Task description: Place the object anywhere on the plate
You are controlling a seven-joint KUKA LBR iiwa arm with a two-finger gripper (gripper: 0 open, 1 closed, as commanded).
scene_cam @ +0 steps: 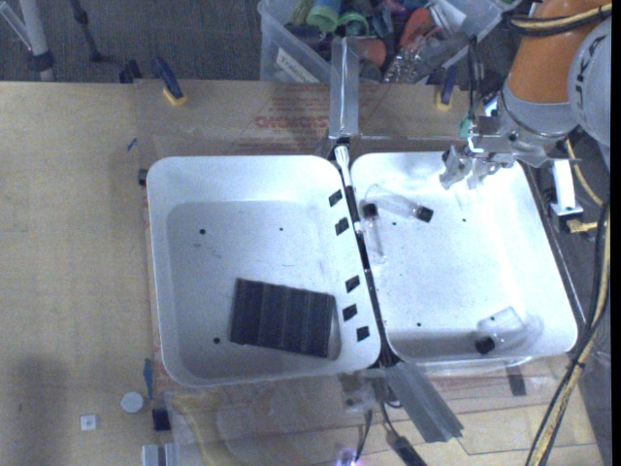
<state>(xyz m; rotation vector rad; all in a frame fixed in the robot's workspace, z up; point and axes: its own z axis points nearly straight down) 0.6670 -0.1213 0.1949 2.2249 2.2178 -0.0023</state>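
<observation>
I see a tan desk (68,260) with two white bins (175,178); a clutter tub (388,13) sits top middle; jaws near upper right, grip unclear.

Plastic, wood and metal, mostly matt

The two white bins, left (160,260) and right (553,260), look like smooth plastic with a faint speckle and a soft sheen; the dark plate (282,317) in the left bin is matt and ribbed. Two clear objects in the right bin, one near the divider (393,209) and one at the near corner (505,328), look like glossy see-through plastic with black caps. The bench (68,212) is pale, matt wood. The arm's orange band (553,61) is smooth and glossy, the gripper (468,168) pale bare metal.
</observation>
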